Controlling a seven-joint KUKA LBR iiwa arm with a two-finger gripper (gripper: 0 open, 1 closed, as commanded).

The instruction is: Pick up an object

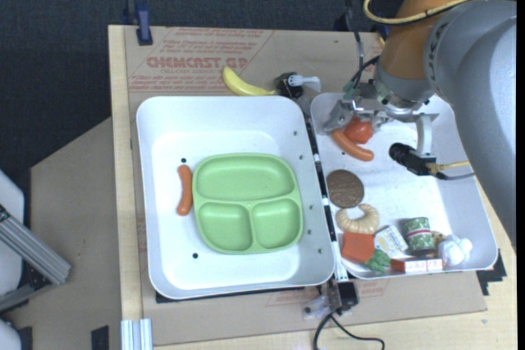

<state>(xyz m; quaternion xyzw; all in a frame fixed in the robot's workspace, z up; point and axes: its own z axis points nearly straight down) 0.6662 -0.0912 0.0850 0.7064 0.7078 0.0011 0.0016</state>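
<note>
the hand (354,115) is lowered over a red-orange piece (358,131); a sausage (353,146), lying aslant, is just below. its grasp cannot be told.

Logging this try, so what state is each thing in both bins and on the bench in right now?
Green three-compartment plastic tray: flat in left bin, nothing in it.
Orange toy sausage: lying beside tray.
Yellow toy banana: on bench, outside bins.
Red toy sausage: lying in right bin, under pincer.
Brown round cookie: flat.
Green labelled can: on its side.
</note>
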